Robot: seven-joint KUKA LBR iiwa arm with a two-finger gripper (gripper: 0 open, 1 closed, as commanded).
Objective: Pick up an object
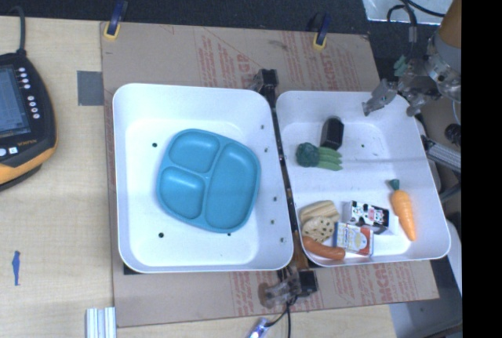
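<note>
My gripper (392,104) hovers over the far right corner of the right bin (372,147), open, with nothing between its fingers. Below it and to the left lie a small black object (332,132) and a green toy vegetable (318,157). Along the bin's near side are an orange carrot (403,213), a round cookie-like piece (318,222), a reddish sausage (323,251), a black-and-white carton (369,215) and a small red-and-white box (353,239). None of them touches the gripper.
A blue divided plate (209,179) lies in the left bin (141,121). A teach pendant (20,117) rests on the bench at the far left. Clamps (115,19) hold the cardboard's back edge.
</note>
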